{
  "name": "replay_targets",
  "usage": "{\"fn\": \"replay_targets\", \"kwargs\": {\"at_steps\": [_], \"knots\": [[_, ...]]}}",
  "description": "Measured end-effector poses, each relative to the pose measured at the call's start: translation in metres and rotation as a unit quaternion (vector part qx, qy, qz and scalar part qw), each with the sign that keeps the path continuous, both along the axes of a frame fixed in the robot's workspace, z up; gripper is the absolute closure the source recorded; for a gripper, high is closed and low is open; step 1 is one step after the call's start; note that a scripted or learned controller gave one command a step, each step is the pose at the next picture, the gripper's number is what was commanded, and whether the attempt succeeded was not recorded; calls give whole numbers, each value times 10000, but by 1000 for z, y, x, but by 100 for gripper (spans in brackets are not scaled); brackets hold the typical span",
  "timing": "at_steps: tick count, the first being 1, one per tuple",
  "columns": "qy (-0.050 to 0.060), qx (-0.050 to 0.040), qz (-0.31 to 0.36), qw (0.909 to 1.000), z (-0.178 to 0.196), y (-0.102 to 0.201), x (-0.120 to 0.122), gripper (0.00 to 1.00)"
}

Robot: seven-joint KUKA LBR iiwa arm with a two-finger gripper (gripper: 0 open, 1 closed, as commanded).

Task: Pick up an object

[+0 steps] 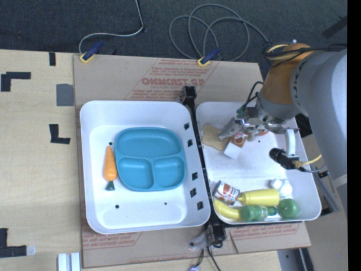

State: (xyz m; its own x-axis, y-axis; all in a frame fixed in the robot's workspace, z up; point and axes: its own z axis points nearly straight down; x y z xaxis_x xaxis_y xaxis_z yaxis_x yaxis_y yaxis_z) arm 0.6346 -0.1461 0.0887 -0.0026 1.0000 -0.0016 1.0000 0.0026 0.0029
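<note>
Objects lie scattered in the right bin (256,168): a tan flat piece (212,136) and a small white block (232,149) in the upper middle of the frame's right half, then a small can (227,192), a yellow bottle (260,197), a banana (224,210) and green pieces (265,210) along the lower edge. The gripper (241,131) sits low over the white block; whether it is clenched I cannot tell. A blue divided plate (150,157) and a carrot (109,164) rest in the left bin (96,123).
</note>
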Motion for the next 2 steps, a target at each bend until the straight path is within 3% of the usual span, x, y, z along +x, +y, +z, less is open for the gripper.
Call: {"fn": "replay_targets", "kwargs": {"at_steps": [1, 2], "knots": [[-43, -8, 3, 10000, 12, 0, 2, 100], [9, 8, -2, 10000, 100, 53, -7, 100]]}}
